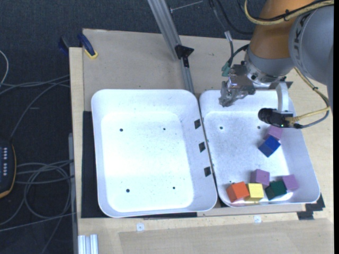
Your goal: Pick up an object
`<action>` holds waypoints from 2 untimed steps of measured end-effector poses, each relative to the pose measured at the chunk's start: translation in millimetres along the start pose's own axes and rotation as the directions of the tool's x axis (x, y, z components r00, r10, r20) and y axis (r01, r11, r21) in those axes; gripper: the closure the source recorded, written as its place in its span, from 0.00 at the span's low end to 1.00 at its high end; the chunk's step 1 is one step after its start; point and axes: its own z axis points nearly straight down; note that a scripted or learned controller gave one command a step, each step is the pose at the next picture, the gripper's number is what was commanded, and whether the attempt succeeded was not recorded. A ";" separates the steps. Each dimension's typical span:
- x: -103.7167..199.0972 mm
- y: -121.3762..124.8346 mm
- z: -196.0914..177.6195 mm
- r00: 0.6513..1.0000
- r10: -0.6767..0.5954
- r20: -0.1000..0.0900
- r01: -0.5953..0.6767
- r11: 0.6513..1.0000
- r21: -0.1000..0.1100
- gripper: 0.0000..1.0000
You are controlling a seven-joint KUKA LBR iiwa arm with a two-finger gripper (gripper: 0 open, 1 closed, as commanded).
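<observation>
Camera view: your gripper [229, 98] hovers at the right bin [233, 136] far rim (jaws unreadable, I cannot tell). Blue cube [269, 146] sits well apart; descend here and you grab nothing.

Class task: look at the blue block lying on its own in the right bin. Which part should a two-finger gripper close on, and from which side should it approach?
Probably from straight above, closing on two opposite flat sides of the blue block. It sits turned cornerwise to the right bin, so the gripper would likely need to rotate to match. Bare floor surrounds most of it; a purple block lies close at its far corner, so avoid that side.
</observation>
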 end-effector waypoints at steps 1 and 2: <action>48.3 -0.1 4.6 1.000 0.000 0.000 0.000 1.000 0.000 1.00; 109.5 -0.3 -10.1 1.000 -0.002 0.000 0.002 1.000 -0.005 1.00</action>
